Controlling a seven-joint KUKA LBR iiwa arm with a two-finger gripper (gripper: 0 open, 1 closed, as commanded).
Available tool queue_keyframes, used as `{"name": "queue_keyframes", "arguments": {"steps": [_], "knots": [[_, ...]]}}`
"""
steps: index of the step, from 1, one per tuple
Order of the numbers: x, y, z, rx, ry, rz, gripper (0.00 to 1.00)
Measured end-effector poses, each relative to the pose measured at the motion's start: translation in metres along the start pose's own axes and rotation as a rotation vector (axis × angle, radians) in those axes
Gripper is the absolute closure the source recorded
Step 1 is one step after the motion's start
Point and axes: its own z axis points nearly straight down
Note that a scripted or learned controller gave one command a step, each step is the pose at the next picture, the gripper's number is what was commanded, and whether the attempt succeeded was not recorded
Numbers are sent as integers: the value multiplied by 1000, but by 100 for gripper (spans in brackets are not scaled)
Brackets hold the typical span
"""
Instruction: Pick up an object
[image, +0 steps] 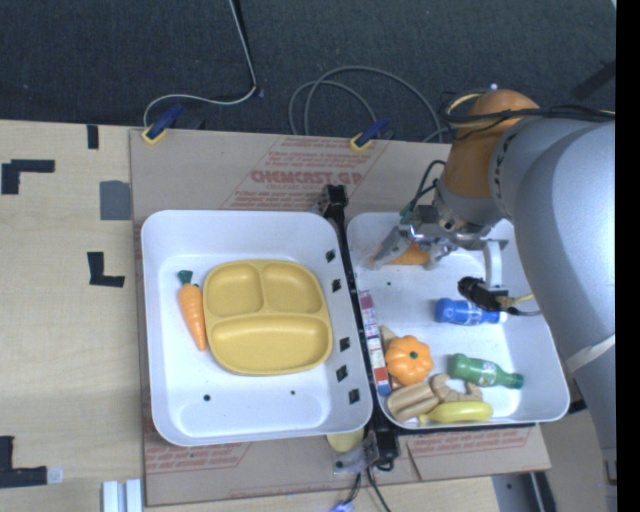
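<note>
Orange object (411, 257): a small, plain orange piece, its outline partly covered by the hand, so its exact shape cannot be told.
Where it lies: on the floor of the right bin (425, 300), in that bin's upper left part, a little right of centre in the frame.
Long axis: the visible part looks stretched roughly left to right across the frame; which end is which cannot be told.
Hand (412, 243): directly over the orange object, reaching in from the right on the grey arm (560, 230); whether it is apart, together or clamped on the object cannot be told.
Blue bottle (465, 313): lying on its side to the lower right of the orange object, apart from it.
Pumpkin (408, 360): orange, ribbed, further down the same bin.
Green bottle (484, 372): on its side just right of the pumpkin, neck to the right.
Banana (460, 411): along the bin's lower edge, with a tan roll (412, 398) touching it on the left.
Left bin (170, 250): holds a yellow divided plate (267, 315) and, just left of it, a carrot (192, 312) with its green top toward the frame's top.
Counter (60, 330): pale wood, bearing both bins.
</note>
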Motion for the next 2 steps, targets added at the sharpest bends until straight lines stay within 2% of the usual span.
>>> {"name": "queue_keyframes", "arguments": {"steps": [2], "knots": [[8, 0, 0, -1, -2, 1, 0]]}}
